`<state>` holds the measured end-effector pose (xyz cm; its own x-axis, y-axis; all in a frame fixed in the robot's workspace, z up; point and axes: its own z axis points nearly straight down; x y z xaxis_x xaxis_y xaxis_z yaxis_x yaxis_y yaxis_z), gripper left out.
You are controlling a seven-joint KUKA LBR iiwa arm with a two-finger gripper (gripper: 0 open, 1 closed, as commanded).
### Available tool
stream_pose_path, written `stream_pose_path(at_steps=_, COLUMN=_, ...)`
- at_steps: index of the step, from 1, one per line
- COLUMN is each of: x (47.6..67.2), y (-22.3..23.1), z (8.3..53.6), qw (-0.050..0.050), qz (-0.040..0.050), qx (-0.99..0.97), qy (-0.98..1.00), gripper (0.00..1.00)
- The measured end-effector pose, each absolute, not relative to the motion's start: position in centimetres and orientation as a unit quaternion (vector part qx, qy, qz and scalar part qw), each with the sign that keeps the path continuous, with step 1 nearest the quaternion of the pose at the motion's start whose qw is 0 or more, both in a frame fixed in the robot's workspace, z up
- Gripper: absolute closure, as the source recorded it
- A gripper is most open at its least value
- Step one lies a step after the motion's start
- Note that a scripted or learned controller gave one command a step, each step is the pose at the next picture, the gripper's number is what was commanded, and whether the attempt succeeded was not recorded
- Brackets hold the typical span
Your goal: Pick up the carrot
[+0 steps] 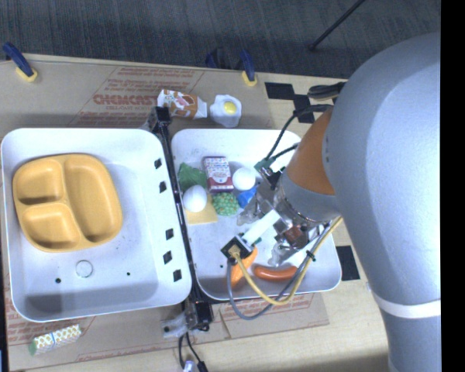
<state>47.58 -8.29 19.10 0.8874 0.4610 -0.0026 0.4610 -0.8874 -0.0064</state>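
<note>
The carrot (pixel 243 265) is a small orange piece lying near the front edge of the right bin (pixel 209 285). A yellow cable partly crosses it. Just to its right lies a reddish-orange sausage-shaped piece (pixel 276 273). My gripper (pixel 279 237) hangs low over the bin's front right part, just above and to the right of the carrot. The wrist, a white tag and cables hide its tip. I see nothing held in it.
The right bin's back half holds a green leafy piece (pixel 190 175), a red can (pixel 217 170), two white eggs (pixel 194 198), green peas (pixel 226 203) and a yellow slab (pixel 202 215). A yellow divided plate (pixel 66 200) sits in the left bin (pixel 101 285).
</note>
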Motion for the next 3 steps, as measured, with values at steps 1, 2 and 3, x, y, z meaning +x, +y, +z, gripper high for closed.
stream_pose_path(at_steps=1, x=47.6, y=-4.0, z=19.1, qw=0.003, qz=0.002, qx=-0.904, qy=-0.427, gripper=0.0)
stream_pose_path(at_steps=2, x=47.9, y=-9.4, z=12.7, qw=0.003, qz=0.0028, qx=-0.949, qy=-0.316, gripper=0.0)
stream_pose_path(at_steps=3, x=47.5, y=-9.5, z=9.1, qw=0.004, qz=0.0029, qx=-0.967, qy=-0.256, gripper=0.0)
